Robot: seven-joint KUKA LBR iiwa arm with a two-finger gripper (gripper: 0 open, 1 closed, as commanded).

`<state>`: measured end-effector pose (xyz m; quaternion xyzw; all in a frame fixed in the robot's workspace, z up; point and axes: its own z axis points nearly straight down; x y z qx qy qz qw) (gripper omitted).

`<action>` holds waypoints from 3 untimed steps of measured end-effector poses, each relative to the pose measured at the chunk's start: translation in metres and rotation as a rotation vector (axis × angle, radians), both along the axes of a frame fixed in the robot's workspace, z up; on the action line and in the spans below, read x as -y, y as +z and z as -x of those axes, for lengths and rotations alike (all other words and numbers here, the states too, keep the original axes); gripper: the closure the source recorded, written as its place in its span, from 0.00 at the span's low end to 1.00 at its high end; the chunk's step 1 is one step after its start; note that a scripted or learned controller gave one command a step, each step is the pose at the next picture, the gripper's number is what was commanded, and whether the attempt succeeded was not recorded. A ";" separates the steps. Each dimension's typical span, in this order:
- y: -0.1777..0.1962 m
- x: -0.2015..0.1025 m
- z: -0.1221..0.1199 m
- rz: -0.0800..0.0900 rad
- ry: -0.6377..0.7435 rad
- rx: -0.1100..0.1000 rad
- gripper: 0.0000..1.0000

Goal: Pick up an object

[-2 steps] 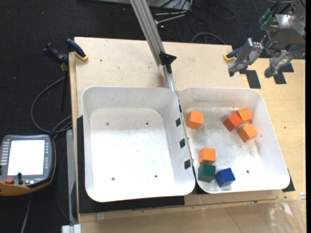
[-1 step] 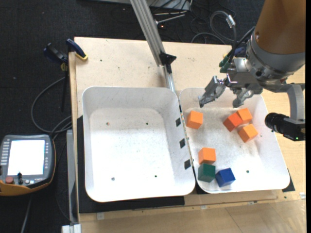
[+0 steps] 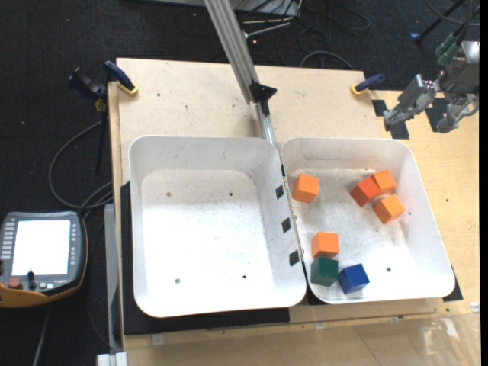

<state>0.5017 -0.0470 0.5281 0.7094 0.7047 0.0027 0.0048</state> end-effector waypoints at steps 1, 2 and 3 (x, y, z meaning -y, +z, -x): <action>0.019 -0.005 0.012 -0.002 0.008 -0.006 0.00; 0.017 -0.027 0.012 -0.003 0.011 -0.010 0.00; -0.076 -0.027 0.012 -0.002 0.006 -0.019 0.00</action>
